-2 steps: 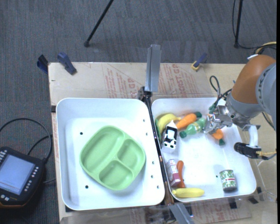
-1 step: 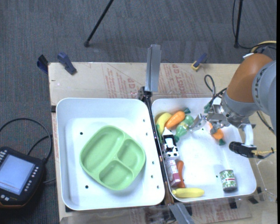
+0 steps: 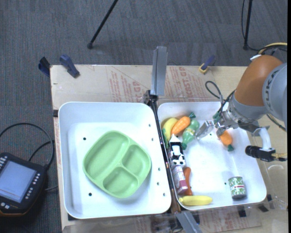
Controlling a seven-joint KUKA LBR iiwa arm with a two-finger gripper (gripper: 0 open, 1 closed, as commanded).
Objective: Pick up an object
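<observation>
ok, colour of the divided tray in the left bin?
Light green. The divided tray is easiest to see in the camera view, lying in the left bin.

The claw [image 3: 214, 126] hangs over the right bin [image 3: 254, 171]. A carrot [image 3: 226, 139] lies just beside it, a can [image 3: 237, 187] nearer the front, and the tray [image 3: 117, 164] well off to its left.
</observation>
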